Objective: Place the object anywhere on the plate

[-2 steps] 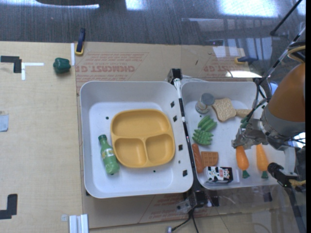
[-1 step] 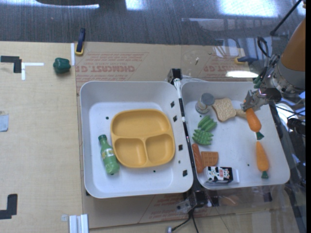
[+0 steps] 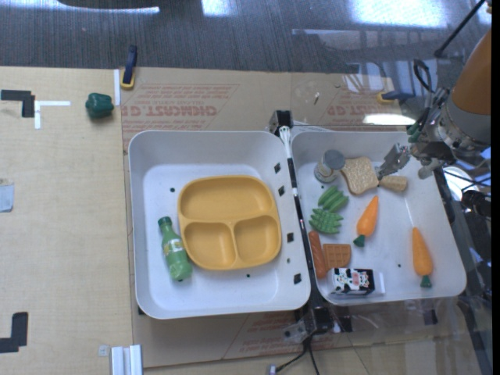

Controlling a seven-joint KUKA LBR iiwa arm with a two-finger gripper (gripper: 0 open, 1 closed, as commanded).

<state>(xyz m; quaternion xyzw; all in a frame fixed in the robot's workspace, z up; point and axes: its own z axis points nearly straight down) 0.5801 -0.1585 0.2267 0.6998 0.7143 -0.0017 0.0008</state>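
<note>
The gripper hangs at two o'clock in the right bin, tips just above a small roll beside the toast; I cannot tell how far it is open, and nothing is visibly held. The plate sits mid left bin, a green bottle at its eight o'clock.

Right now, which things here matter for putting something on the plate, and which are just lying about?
Matter: yellow plate; gripper; bread slice beside it.

Lying about: green bottle, two carrots, pea pods, milk carton, green pepper outside the bins.
</note>
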